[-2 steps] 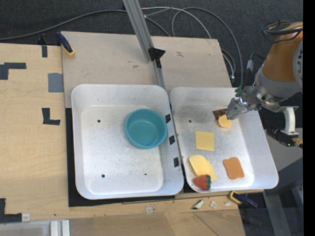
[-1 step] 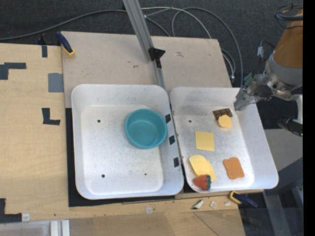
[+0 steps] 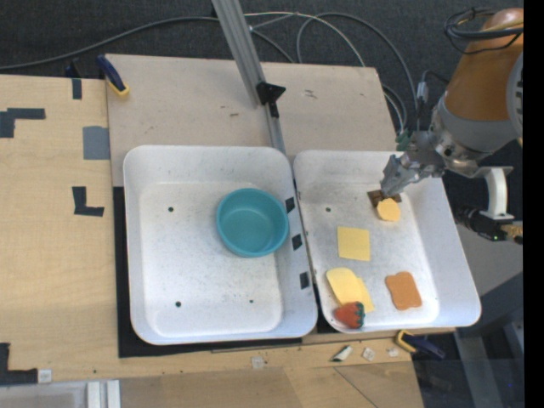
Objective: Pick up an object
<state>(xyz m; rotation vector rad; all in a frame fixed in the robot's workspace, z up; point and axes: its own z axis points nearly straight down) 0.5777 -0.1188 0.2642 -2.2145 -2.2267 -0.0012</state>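
Note:
In the right bin (image 3: 450,253) lie a small round yellow-orange piece (image 3: 388,211), a flat yellow square (image 3: 354,244), a pale yellow slab (image 3: 347,285), an orange slab (image 3: 404,291) and a red strawberry-like piece (image 3: 348,314). My gripper (image 3: 393,183) hangs over the bin's far part, just above and behind the round yellow-orange piece, fingers pointing down toward it. A small dark bit (image 3: 375,196) sits beside that piece. The left bin (image 3: 153,228) holds a teal bowl (image 3: 251,221).
A grey metal post (image 3: 246,49) slants up from between the bins at the back. Cables (image 3: 340,32) trail behind the bench. A blue-and-yellow clamp (image 3: 113,75) sits at the board's far left corner, another one (image 3: 415,342) at the front right.

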